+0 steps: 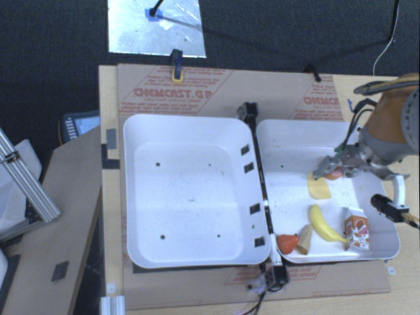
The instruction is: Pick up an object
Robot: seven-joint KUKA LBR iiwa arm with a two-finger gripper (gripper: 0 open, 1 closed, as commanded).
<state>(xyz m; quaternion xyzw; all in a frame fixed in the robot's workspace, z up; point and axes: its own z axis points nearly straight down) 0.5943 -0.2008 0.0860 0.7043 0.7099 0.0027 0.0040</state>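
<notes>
Two white bins (190, 126), one banana (326, 224), one carton (356, 230), jaws' state (326, 170) cannot be told.

bench (108, 195) under two white bins (190, 189)

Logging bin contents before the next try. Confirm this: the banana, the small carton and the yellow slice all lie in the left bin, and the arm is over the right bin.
Wrong bin. The camera view shows the banana, small carton and yellow slice lying in the right bin, not the left bin. The arm is indeed over the right bin.
</notes>
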